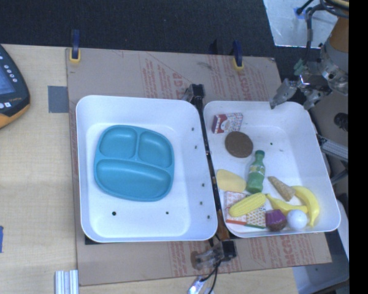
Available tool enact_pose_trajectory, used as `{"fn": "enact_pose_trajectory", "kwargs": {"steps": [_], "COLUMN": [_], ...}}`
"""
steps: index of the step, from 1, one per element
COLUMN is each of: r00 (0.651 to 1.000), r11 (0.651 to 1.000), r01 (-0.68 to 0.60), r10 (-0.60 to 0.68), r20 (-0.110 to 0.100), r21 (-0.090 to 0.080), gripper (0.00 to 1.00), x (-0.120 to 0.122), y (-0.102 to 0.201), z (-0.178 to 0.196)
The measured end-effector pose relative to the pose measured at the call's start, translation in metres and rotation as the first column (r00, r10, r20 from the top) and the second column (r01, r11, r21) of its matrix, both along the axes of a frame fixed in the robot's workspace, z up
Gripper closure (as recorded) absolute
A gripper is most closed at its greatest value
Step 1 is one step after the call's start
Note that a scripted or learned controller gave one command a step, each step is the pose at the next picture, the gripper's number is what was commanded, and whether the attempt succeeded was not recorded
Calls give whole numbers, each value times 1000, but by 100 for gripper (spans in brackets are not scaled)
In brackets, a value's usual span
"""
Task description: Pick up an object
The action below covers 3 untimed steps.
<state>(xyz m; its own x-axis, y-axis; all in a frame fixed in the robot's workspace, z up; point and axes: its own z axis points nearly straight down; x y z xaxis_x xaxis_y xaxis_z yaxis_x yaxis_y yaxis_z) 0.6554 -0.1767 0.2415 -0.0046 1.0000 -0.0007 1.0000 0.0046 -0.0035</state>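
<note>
A blue divided tray [135, 163] sits in a white bin [141, 225], left of and nearer the camera than the claw [289, 94]. Far to the claw's left, a handheld controller [3, 81] rests on the bench.

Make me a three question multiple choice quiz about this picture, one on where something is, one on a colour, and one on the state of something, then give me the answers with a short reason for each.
1. Where does the blue divided tray lie?
A. in the left bin
B. in the right bin
C. on the bare bench

2. What colour is the small bottle?
A. red
B. green
C. white

3. How does the gripper stand relative to the toys?
A. closed around the bottle
B. pressed onto the brown disc
C. up by the right bin's far right corner, touching no toy

Answers:
1. A, the blue divided tray rests inside the left bin.
2. B, the bottle among the toys is green.
3. C, the gripper sits at the far corner of the right bin, apart from the brown disc and the other toys.
</note>
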Motion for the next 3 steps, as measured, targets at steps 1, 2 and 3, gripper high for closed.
{"fn": "enact_pose_trajectory", "kwargs": {"steps": [1, 2, 3], "r00": [1000, 1000, 1000], "r11": [1000, 1000, 1000], "r01": [2, 1, -5], "r10": [-2, -1, 5], "r20": [-11, -10, 5], "r21": [3, 4, 1], "gripper": [0, 0, 0], "x": [-47, -94, -38], "y": [18, 44, 77], "z": [-97, -154, -149]}}
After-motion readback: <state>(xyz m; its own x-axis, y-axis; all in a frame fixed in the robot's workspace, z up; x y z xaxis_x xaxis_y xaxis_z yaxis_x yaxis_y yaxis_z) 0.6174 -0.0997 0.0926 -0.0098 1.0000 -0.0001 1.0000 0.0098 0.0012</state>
